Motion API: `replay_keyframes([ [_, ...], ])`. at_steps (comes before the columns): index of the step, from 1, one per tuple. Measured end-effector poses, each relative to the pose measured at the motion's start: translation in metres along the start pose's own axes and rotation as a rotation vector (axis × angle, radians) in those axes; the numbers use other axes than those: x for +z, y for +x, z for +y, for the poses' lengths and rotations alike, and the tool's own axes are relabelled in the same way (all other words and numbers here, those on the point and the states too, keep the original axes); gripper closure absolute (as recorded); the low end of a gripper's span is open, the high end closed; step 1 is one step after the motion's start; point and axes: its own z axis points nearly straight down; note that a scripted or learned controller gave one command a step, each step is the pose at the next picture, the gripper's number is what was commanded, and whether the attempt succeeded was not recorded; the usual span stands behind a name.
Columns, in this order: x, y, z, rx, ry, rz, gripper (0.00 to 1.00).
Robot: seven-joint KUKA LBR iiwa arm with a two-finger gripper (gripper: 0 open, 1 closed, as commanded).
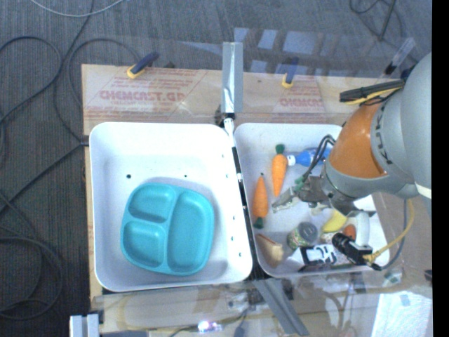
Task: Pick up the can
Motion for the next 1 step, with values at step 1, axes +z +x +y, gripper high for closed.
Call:
replay_keyframes([
  [1, 0.0087, -0.0496, -0.0083, 0.157, 0.001, 0.016, 0.00],
])
